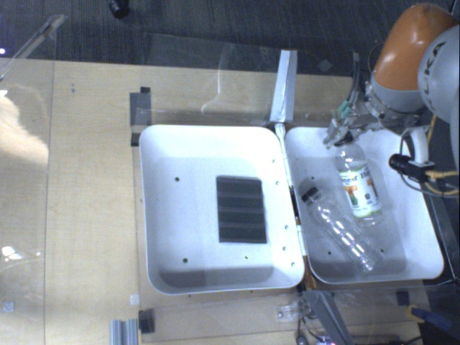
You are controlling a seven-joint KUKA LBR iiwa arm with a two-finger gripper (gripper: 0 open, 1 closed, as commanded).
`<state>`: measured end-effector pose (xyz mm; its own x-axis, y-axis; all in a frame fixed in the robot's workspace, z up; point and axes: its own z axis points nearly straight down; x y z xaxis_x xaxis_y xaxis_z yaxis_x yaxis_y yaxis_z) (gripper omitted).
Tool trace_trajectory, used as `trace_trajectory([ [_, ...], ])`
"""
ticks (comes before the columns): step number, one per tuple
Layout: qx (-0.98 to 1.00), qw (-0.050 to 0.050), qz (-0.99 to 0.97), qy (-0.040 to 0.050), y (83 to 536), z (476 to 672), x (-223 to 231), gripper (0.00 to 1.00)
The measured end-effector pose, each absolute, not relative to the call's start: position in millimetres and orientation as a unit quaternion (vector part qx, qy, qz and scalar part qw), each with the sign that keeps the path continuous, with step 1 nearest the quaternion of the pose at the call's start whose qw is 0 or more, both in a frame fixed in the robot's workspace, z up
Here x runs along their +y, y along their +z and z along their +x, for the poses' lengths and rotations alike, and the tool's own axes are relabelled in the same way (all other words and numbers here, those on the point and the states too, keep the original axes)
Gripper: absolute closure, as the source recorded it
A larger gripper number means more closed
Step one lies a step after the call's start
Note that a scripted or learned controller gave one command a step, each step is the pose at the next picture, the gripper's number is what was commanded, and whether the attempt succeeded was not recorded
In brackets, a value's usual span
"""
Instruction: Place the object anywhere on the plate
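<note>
The dark ribbed plate point(241, 208) lies flat in the middle of the left bin point(154, 192), and the likely object, a labelled bottle point(358, 185), lies on its side in the right bin point(424, 257), to the right of the plate and across the rims where the two bins meet. The pincer point(345, 128) sits at the bottle's neck end, the end farther back from the plate. Whether it is open or closed cannot be told at this size, and no grip on the bottle can be confirmed. A second, clear bottle point(338, 228) with a dark cap lies slantwise between the labelled one and the plate, touching or nearly touching it. The main risk looks like a slip: the plastic is smooth and round, and a hold at the narrow neck could let the body swing or drop. The bottle might also nudge its neighbour, catch on the rims on the way over, or roll off the plate once released.
</note>
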<state>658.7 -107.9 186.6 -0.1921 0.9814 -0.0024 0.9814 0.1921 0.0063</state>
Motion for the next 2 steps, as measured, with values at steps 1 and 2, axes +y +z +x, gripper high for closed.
trace_trajectory([
  [1, 0.806, 0.003, 0.592, 0.0025, 186, 667.7, -16, 1.00],
  [2, 0.853, 0.002, 0.522, 0.0023, 186, 597.6, 44, 1.00],
])
